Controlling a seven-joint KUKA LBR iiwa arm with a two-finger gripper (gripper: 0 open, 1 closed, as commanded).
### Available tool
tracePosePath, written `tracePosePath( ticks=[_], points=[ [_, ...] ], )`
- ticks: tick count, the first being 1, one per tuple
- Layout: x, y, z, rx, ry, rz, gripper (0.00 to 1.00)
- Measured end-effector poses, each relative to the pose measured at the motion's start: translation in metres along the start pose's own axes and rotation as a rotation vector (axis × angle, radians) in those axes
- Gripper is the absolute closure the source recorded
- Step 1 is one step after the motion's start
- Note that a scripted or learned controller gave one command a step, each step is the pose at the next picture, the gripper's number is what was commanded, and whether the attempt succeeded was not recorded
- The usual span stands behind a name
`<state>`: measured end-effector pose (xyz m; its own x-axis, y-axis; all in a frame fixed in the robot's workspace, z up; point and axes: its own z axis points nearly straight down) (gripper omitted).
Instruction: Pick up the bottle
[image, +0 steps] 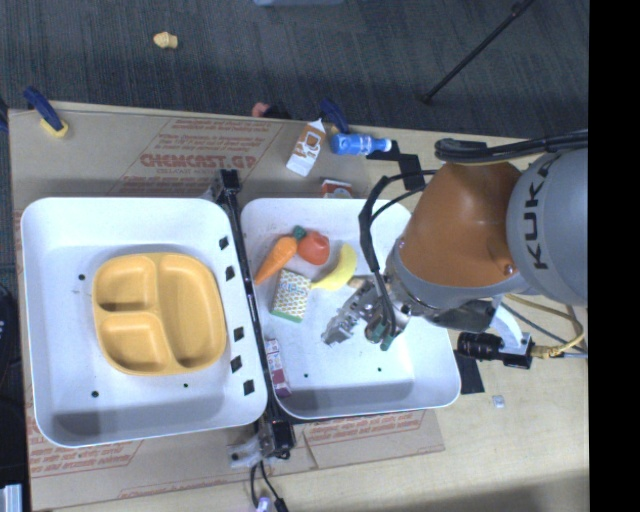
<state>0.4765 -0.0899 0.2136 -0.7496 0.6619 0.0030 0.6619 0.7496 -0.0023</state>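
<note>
A small blue bottle (352, 145) with a white cap lies on its side on the cardboard behind the right bin (430, 385), outside both bins. My gripper (348, 322) hangs low over the middle of the right bin's floor, far in front of the bottle. It is just right of a green-and-white packet (291, 296) and below a banana (337, 268). The grey and orange wrist (460, 235) covers the bin's right part.
In the right bin's back left lie a carrot (275, 258) and a red toy (314, 247). A yellow divided plate (158, 310) sits in the left bin (40, 300). A small carton (307, 148) and a red-white item (336, 187) lie near the bottle.
</note>
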Motion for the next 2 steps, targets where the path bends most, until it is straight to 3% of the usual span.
tracePosePath(
  ticks=[1,2],
  points=[
    [-0.049,-0.046,-0.064,-0.001,-0.005,-0.398,1.00],
    [-0.080,-0.091,0.066,0.000,0.001,-0.428,1.00]
  ],
)
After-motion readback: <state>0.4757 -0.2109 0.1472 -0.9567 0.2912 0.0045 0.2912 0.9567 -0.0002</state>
